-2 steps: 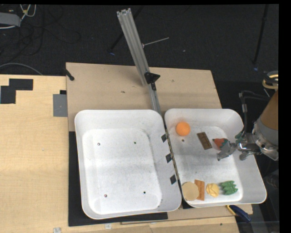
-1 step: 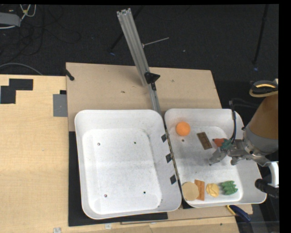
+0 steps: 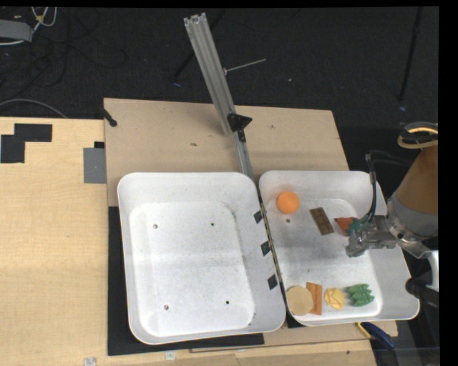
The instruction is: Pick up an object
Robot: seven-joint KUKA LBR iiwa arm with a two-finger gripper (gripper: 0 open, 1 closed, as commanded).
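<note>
Lying along the near edge of the right bin [image 3: 401, 304] are four small items in a row: a tan round piece [image 3: 300, 299], an orange slab [image 3: 315, 297] leaning against it, a yellow lumpy piece [image 3: 333, 298] and a green toy [image 3: 360, 294]. Just beyond them the gripper [image 3: 356, 246] hangs low over the bin's right half, its grey metal body tilted toward the bin floor; whether anything sits in it cannot be told. A red-orange object [image 3: 345, 224] lies right beside it on the far side, and a brown rectangular bar [image 3: 322, 220] rests a little further left. An orange ball [image 3: 288, 202] sits near the bin's far left corner. The arm [image 3: 421, 187] enters from the right, its orange band above the grey wrist. The left bin [image 3: 187, 186] stands touching the right one. Both rest on a light brown board [image 3: 179, 136], with a pale wooden table [image 3: 50, 236] to the left. Farther back, a slanted aluminium rail [image 3: 212, 75] rises over a dark floor with cables [image 3: 43, 18].
</note>
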